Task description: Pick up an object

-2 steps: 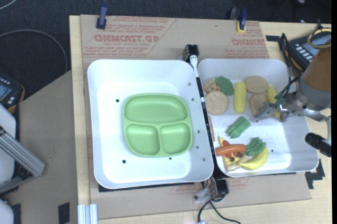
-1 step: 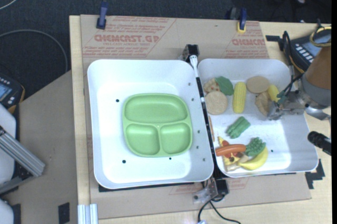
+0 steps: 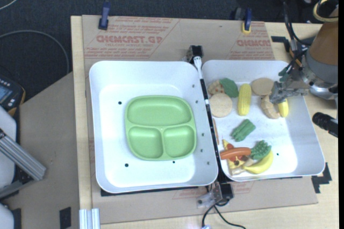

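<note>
The right bin [image 3: 301, 155] holds several toy foods. A yellow corn cob [image 3: 244, 99] stands beside a round tan bun [image 3: 220, 105] and a green leaf [image 3: 229, 87]. A tan disc [image 3: 262, 86] lies at the back. My gripper [image 3: 280, 94] is low over the bin's back right. It is directly above a tan piece [image 3: 270, 109] and a small yellow piece [image 3: 284, 110]. Nothing is visibly lifted. Toward the front lie a green pickle [image 3: 243, 129], a red pepper [image 3: 235, 153], a green broccoli [image 3: 262, 149] and a banana [image 3: 258, 166].
The left bin [image 3: 105, 88] carries a green divided plate [image 3: 160, 127]. A black divider strip [image 3: 205, 99] runs between the bins. The arm's orange band [image 3: 325, 45] comes in from the right. Blue clamps [image 3: 104, 15] hold the cardboard at the back.
</note>
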Robot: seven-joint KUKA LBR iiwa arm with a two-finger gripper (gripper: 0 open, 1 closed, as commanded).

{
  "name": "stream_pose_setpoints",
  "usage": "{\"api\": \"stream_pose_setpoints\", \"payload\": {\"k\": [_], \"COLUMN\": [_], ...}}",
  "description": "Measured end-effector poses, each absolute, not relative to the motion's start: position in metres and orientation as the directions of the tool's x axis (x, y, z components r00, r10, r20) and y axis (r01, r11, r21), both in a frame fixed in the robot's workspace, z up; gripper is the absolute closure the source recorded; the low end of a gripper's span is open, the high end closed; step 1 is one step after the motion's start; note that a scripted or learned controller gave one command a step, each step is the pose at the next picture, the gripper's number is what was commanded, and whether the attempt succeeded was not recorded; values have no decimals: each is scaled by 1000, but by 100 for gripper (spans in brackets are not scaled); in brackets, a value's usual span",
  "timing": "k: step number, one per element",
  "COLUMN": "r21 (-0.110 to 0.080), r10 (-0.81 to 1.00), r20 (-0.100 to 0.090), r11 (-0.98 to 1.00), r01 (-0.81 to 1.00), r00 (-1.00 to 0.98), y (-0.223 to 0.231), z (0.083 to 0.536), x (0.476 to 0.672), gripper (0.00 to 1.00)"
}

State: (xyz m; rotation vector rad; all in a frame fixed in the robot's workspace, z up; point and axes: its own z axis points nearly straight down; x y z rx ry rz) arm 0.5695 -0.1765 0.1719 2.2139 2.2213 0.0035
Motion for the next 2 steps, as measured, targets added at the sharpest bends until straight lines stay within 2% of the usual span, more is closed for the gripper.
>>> {"api": "stream_pose_setpoints", "payload": {"k": [1,2], "r21": [-8,-3], "r10": [1000,1000], "r20": [6,3], "r11": [6,5], "r01": [1000,1000], "r00": [-6,-5], "y": [-98,-6], "z": [143,186], "x": [527,494], "gripper": [100,100]}}
